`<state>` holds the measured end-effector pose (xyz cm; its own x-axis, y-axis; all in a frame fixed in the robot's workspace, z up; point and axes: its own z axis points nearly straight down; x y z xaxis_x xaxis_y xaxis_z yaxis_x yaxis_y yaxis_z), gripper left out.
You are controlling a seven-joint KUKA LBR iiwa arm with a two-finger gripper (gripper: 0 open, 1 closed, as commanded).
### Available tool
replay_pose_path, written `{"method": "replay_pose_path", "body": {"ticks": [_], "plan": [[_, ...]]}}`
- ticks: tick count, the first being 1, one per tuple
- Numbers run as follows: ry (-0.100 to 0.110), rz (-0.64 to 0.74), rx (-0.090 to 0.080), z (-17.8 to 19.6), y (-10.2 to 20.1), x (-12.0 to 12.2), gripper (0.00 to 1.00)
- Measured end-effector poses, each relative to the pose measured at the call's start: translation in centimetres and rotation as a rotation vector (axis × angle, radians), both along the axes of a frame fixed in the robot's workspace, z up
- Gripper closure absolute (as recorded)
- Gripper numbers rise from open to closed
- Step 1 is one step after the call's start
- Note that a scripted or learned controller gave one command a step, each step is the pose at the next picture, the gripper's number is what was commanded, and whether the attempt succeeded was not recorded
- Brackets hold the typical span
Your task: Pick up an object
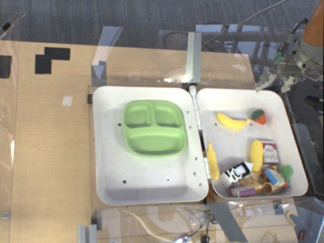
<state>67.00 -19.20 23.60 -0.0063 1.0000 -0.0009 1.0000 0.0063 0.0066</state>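
Toys (255, 178) heaped well below fingers (276, 80) | can't tell if fingers are clenched | step: reaching | you must drop toward banana (231, 121).

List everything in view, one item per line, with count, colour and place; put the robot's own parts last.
bins: 2, white, side by side on the bench
divided plate: 1, green, middle of left bin
banana: 1, yellow, upper part of right bin
strawberry: 1, red with green top, right of the banana
corn cob: 1, yellow, right bin, beside the carton
small carton: 1, dark red, right side of right bin
yellow piece: 1, yellow, along right bin's left wall
black-and-white toy: 1, lower right bin
mixed small toys: several, heaped in right bin's lower corner, hard to tell apart
arm: 1, grey with orange band, upper right
gripper: 1, above right bin's far right corner
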Motion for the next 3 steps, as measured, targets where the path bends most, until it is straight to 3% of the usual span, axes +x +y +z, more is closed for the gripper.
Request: {"method": "replay_pose_path", "body": {"ticks": [1, 2, 3], "plan": [[0.003, -0.021, 0.001, -10.5, 4.5, -4.2, 0.0], [-0.007, 0.115, -0.002, -14.6, 7.7, -6.0, 0.0], [-0.005, 0.108, 0.0, -14.7, 10.3, -1.9, 0.0]]}}
